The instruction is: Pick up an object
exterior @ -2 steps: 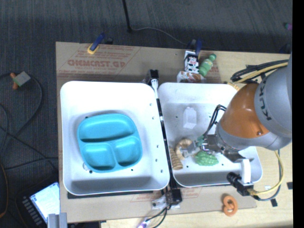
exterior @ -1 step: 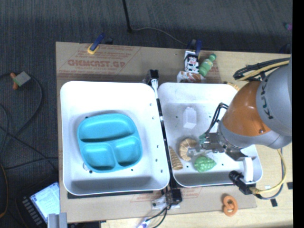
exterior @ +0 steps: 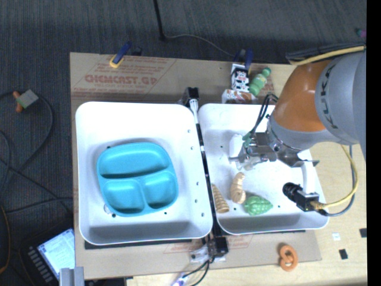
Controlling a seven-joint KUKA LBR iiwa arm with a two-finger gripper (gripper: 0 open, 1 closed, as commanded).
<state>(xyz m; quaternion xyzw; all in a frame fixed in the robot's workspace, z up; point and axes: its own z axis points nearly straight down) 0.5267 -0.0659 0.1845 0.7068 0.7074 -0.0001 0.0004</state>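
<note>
The right bin (exterior: 221, 124) holds a tan ridged pastry-like toy (exterior: 238, 187), a green lumpy toy (exterior: 257, 205) near the front wall, and a tan striped cone (exterior: 220, 199) against the left wall. My gripper (exterior: 245, 156) hangs low over the middle of this bin, just above and behind the tan toy. Nothing can be seen held in it. The grey arm with its orange band (exterior: 303, 103) covers the bin's back right part.
The left bin (exterior: 89, 159) holds a blue divided tray (exterior: 138, 177). Small toys (exterior: 247, 82) and blue clamps (exterior: 121, 52) sit on the board behind the bins. An orange ring (exterior: 288, 256) lies in front. A yellow cable (exterior: 345, 201) loops at the right.
</note>
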